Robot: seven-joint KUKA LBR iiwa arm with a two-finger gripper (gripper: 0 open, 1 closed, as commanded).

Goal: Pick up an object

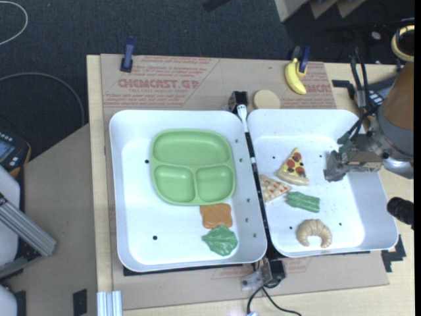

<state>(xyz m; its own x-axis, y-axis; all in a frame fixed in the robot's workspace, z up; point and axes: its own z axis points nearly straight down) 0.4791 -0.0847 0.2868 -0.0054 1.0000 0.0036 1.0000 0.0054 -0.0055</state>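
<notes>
In the right bin (368, 236) lie a pizza slice (293, 166), a waffle-like wedge (273, 188), a dark green vegetable piece (303, 202) and a croissant (315, 232). The left bin (125, 196) holds a green divided plate (193, 166), an orange piece (217, 214) and a green leafy piece (220, 240). My gripper (334, 168) hangs over the right bin, right of the pizza slice. Nothing shows between its fingers.
A yellow banana (295, 78) and a round tan disc (266, 100) rest on the bench behind the right bin. Blue clamps (127, 54) sit at the board's back edge. Cables run beside the arm at the right.
</notes>
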